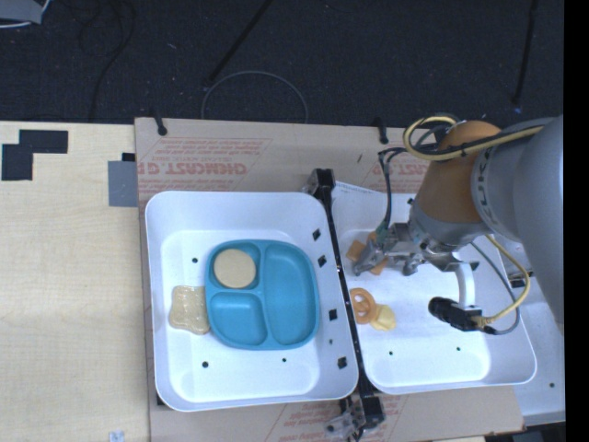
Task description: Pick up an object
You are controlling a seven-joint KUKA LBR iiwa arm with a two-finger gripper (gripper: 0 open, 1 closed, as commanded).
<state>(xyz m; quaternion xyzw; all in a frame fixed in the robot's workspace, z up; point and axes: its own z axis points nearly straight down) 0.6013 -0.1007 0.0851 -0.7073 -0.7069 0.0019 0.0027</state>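
Camera view: fingers (pixel 370 258), state unclear, near ring-shaped pretzel (pixel 361 303) in glossy right bin (pixel 460 366).

The bench (pixel 64 274) carries a cardboard sheet (pixel 230 159). Two white bins sit on it: the right bin (pixel 460 366) beneath the fingers (pixel 368 263), the left bin (pixel 184 219) beside them.

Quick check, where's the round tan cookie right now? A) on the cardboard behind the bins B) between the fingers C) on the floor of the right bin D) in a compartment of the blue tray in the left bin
D: the round tan cookie lies in the upper-left compartment of the blue tray, which sits in the left bin; the gripper is over the right bin.
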